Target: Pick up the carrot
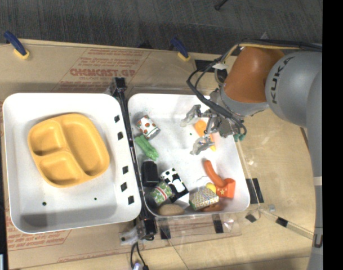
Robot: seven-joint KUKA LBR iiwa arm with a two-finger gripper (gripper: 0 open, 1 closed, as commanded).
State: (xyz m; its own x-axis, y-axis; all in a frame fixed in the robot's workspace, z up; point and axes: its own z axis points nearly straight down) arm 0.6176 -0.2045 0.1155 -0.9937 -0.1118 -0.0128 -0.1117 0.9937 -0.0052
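Now with jaws (pixel 198 130) spread apart, grasping nothing, above right white bin (pixel 177 103); descend squarely over small orange carrot (pixel 200 126) between them, clench across its narrow width.

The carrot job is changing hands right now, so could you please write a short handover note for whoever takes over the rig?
Hand: fingers spread open, down inside the right bin near its upper right, with an orange piece between the fingers; no closed grip shows.
Carrot: lying on the right bin's floor, below the hand and apart from it, its lower end beside the orange block.
Left bin: holds the yellow divided tray.
Done: arm is over the right bin.
Left: move the hand to the carrot, close on it, lift it.
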